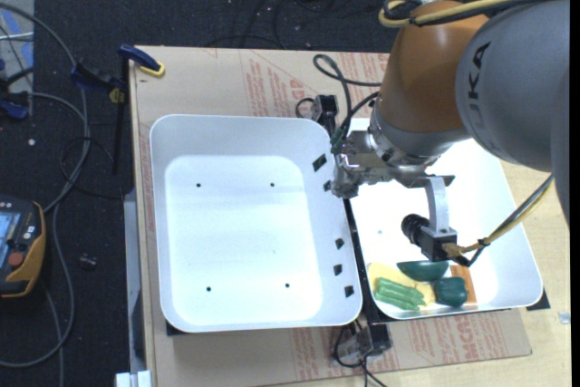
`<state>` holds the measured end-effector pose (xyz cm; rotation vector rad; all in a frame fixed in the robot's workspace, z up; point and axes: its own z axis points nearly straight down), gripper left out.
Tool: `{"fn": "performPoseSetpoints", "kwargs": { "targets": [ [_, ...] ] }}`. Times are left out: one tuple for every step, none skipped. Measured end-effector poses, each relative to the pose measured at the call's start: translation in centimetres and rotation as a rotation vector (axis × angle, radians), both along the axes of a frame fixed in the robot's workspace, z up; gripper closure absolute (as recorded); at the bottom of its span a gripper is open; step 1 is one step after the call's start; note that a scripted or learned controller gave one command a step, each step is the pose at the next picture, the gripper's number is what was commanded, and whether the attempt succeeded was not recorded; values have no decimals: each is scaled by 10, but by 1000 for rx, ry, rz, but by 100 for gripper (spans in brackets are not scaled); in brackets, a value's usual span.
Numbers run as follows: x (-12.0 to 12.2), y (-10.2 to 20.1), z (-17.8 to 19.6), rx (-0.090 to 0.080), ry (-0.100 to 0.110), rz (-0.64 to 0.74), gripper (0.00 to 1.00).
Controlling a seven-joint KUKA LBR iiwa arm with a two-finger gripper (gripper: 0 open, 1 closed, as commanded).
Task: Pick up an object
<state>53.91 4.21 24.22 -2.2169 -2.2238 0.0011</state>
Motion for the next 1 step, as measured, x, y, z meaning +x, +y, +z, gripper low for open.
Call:
{"fn": "performPoseSetpoints", "kwargs": {
  "targets": [
    [-27, 39, -5, 0, 0, 0, 100]
  ]
}}
